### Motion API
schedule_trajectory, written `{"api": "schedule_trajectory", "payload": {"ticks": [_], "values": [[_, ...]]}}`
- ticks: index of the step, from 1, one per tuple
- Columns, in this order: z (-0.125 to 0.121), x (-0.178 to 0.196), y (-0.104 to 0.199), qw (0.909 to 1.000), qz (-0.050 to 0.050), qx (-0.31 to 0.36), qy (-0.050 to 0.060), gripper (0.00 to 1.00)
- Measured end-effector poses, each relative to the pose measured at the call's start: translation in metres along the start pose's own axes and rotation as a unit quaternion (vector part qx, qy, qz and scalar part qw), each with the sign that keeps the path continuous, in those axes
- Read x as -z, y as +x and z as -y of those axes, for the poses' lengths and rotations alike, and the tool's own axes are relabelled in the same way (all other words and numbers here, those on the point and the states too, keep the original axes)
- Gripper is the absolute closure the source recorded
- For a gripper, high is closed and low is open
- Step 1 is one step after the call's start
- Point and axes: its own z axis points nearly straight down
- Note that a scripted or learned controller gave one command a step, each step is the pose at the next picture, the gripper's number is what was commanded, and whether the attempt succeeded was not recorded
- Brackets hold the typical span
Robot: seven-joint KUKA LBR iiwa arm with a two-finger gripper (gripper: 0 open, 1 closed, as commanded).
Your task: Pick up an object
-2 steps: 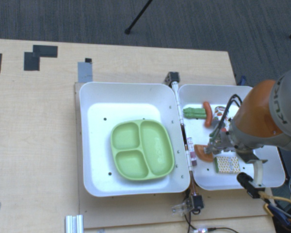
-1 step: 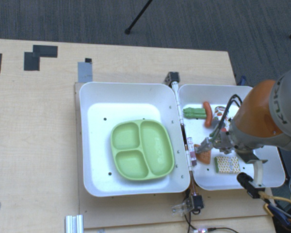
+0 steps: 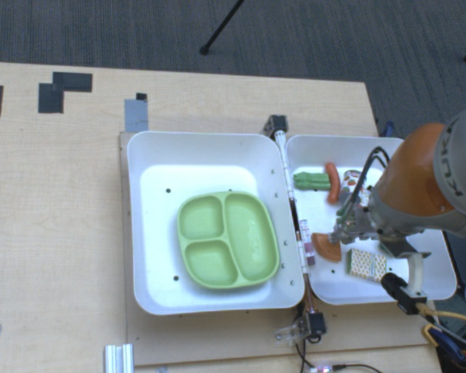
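Orange slice (image 3: 325, 247) in right bin (image 3: 443, 282) | tool (image 3: 346, 231) just above it (touching?) | finger spread: cannot tell

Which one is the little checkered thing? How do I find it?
Look at the right white bin, the one under the big grey and orange arm. Near its front edge lies a small flat checkered card, just right of an orange-brown piece. It is the only item there with a dotted green-and-white pattern.

I see two white bins (image 3: 140, 208) on a pale wood tabletop (image 3: 54, 231). The divided plate (image 3: 227, 239) is light green. In the right bin lie a darker green piece (image 3: 311, 180), a red-orange stick (image 3: 333, 182), an orange slice (image 3: 325, 247) and a green-dotted cream card (image 3: 366, 264).
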Motion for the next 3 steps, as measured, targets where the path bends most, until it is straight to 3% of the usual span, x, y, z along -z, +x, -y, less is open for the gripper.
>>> {"api": "schedule_trajectory", "payload": {"ticks": [1,2,3], "values": [[0.000,0.000,0.000,1.0000,0.000,0.000,0.000,0.00],[-0.002,0.010,0.001,1.0000,0.000,0.001,-0.001,1.00],[-0.002,0.010,0.001,1.0000,0.000,0.001,-0.001,0.00]]}}
